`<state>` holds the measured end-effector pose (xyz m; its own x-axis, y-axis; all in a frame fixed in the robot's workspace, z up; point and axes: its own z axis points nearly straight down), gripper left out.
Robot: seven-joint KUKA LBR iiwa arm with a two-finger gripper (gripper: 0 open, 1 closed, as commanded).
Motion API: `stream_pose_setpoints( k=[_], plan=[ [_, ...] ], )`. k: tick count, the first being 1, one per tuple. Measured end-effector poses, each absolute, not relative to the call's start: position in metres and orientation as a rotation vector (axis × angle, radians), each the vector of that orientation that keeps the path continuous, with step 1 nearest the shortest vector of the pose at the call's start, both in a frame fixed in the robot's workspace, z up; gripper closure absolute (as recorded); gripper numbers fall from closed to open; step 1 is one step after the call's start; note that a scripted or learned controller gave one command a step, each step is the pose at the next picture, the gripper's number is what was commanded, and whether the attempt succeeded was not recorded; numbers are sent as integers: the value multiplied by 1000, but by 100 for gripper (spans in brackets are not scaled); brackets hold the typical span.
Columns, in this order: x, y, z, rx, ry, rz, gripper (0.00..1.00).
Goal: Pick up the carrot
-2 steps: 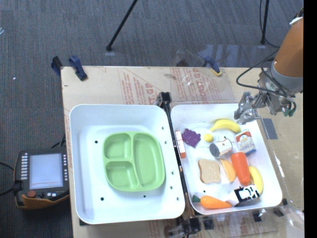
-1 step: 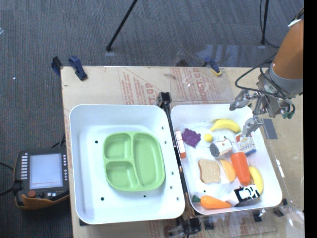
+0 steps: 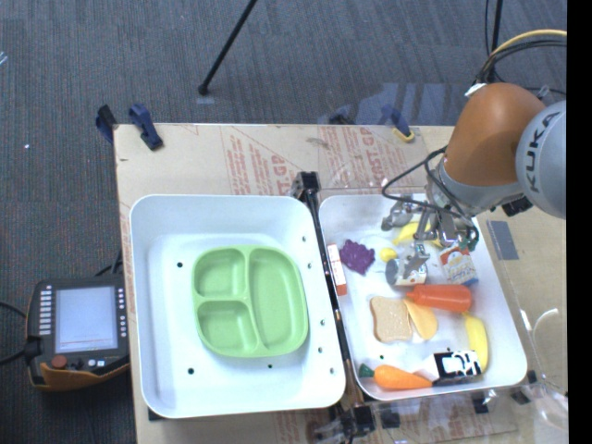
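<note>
The carrot (image 3: 403,376) is orange with a green leafy end pointing left. It lies along the front wall of the right bin (image 3: 507,314), beside a black-and-white block (image 3: 456,363). My gripper (image 3: 410,268) hangs over the middle of that bin, well behind the carrot. It sits just above the left end of an orange-red cylinder (image 3: 440,296). Nothing visible is held in it.
The right bin also holds purple grapes (image 3: 356,255), a bread slice (image 3: 391,318), a banana (image 3: 476,339), a small yellow piece (image 3: 405,234) and a white-and-red carton (image 3: 457,265). The left bin (image 3: 162,248) holds a green divided plate (image 3: 250,301). A pendant (image 3: 81,331) lies at the far left.
</note>
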<state>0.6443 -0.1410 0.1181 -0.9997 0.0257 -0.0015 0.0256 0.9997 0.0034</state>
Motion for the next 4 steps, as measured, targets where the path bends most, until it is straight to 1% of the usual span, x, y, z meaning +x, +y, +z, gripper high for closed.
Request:
stream_pose_setpoints(
  k=[1, 2, 3, 4],
  plan=[
    [548, -135, 91, -605, 3080, 3, 0],
    [549, -133, 101, -604, 3076, 5, 100],
    [491, -196, 89, -1188, 2900, -2, 100],
    [502, -191, 95, -1187, 2868, -18, 0]
  ],
)
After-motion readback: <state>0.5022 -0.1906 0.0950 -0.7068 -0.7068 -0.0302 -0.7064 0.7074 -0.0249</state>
